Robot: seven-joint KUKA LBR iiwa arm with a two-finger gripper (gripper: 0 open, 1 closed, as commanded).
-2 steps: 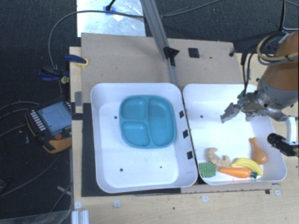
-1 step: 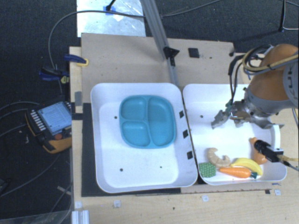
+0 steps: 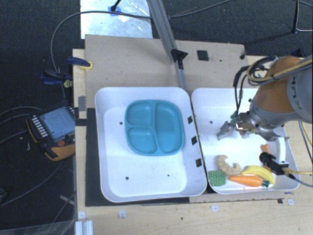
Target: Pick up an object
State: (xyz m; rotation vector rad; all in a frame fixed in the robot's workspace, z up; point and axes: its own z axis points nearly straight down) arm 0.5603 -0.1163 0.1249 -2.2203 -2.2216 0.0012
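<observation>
gripper [image 3: 228, 130] mid right bin [image 3: 210, 102], carrot [image 3: 246, 181] at near rim

Left of my pincer [image 3: 226, 130] sits the plate [image 3: 154, 127]; the banana [image 3: 257, 171] and carrot [image 3: 246, 180] lie just before it.

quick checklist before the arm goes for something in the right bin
1. Things to pick are present: ok. A carrot, a banana, a beige piece and a green piece lie in the right bin.
2. Gripper is over the right bin: ok.
3. Gripper is above a thing: not ok; it hangs over bare floor, up from the pile.
4. Gripper is holding nothing: cannot tell.
5. Things are spaced apart: not ok, they crowd the near corner.
6. Blue plate is out of the way: ok, in the left bin.
</observation>
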